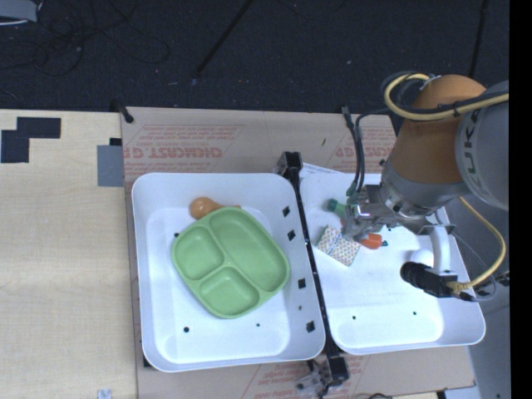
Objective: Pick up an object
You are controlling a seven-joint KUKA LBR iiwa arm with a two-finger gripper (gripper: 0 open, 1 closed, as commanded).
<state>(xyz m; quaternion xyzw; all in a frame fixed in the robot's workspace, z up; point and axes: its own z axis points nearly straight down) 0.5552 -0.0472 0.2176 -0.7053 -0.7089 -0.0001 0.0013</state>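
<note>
Whether the fingers were wide or closed could not be told; the gripper (363, 227) hung low, just right of a patterned packet (338, 245), nothing visibly lifted yet.

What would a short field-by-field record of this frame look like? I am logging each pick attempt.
left bin: green divided plate, with an orange round object at its upper left edge
right bin: patterned square packet, small orange item, small green item
arm: reaching in over the right bin
gripper: low over the items near the packet; no hold visible
</note>
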